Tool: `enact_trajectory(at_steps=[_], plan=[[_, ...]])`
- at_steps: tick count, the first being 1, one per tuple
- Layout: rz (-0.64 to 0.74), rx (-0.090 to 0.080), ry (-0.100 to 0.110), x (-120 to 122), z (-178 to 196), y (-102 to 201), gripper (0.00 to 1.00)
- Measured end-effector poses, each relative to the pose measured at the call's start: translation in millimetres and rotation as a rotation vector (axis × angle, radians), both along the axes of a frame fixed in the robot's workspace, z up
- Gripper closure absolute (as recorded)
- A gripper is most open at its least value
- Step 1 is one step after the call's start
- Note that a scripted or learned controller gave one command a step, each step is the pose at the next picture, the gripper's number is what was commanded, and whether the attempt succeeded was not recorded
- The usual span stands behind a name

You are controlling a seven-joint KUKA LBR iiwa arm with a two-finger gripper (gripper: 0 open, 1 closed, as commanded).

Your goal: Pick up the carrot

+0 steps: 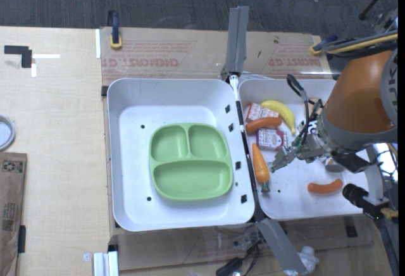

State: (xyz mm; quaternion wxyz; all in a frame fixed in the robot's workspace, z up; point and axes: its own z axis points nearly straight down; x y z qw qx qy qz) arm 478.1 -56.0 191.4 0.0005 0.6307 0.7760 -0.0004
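bench (57, 116) at far left is bare wood with a black bracket (19, 53) and a strip of white tape near its top corner. left bin (123, 161) holds a green plate (190, 162), three compartments, lying flat near the bin's centre. a grey post (238, 37) stands upright behind the seam between the two bins.

right bin (297, 202): the carrot (259, 165) lies against the left wall, orange body running roughly top to bottom, green stub at the lower end. just above it sits a sausage (262, 123), partly over a red-and-white packet (258, 111); a second packet (270, 138) lies just right of the carrot's top. a banana (282, 112) curves along the right of the upper packet. another sausage (324, 187) lies alone lower right, well apart from the carrot.

gripper (277, 164) hangs low over the bin, tips near the carrot's right side but apart from it. nothing is visible between the fingers; how far they are spread can't be told from this view. the arm (357, 100), orange band showing, comes in from the right.
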Motion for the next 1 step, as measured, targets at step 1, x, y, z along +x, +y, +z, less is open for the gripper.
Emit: enact_trajectory(at_steps=[1], plan=[[0.390, 0.001, 0.001, 0.2, -0.2, 26.2, 0.00]])
